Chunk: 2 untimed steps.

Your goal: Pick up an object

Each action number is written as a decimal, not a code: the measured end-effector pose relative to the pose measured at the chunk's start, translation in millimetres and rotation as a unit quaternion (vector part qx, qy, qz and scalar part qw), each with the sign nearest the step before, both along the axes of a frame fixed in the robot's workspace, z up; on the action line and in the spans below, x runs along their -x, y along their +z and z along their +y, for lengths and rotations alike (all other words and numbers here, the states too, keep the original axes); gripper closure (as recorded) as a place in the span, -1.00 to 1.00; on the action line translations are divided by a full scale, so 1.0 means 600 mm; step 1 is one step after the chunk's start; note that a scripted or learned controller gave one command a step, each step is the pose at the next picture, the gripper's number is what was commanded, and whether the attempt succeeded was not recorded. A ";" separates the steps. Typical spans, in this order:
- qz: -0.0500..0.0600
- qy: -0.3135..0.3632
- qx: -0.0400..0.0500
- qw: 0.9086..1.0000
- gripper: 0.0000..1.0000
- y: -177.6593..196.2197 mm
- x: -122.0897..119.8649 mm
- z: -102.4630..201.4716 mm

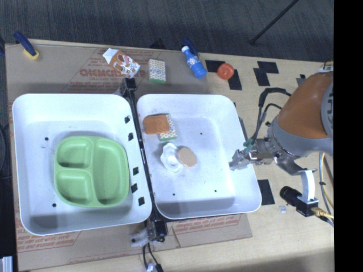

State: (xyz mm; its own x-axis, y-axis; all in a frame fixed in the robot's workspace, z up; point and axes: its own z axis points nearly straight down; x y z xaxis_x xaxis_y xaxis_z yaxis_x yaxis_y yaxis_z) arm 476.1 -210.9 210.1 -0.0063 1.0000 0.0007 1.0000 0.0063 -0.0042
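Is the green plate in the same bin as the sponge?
No, the green divided plate lies in the left bin, while the sponge lies in the right bin.

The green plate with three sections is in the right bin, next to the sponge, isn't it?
Not quite. The camera view shows the green plate with three sections lying in the left bin. The sponge is in the right bin, so the two are in different bins.
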 end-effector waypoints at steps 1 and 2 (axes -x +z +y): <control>-0.001 0.000 0.000 1.000 1.00 0.002 0.000 0.000; -0.002 0.000 0.000 1.000 1.00 0.044 -0.002 0.048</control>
